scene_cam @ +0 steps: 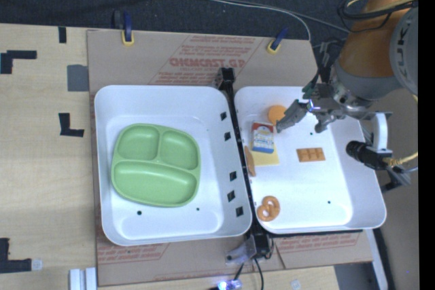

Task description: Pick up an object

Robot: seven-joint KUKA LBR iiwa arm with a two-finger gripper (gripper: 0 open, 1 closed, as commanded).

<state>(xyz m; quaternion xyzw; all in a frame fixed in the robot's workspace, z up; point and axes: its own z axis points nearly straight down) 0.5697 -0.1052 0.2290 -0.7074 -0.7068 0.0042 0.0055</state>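
One small carton (263, 137) in the right bin (353, 214), beside one orange ball (276, 112), one cracker (311, 155), one pretzel (268, 208), one green plate (155, 165) in the left bin (109, 105), gripper (307, 117) above with fingers spread, nothing between them.

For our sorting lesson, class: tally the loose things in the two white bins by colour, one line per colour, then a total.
Green: 1, the divided plate
Orange: 3, the ball, the waffle, the pretzel
Red and white: 1, the carton
Yellow: 1, the flat slice
Total: 6
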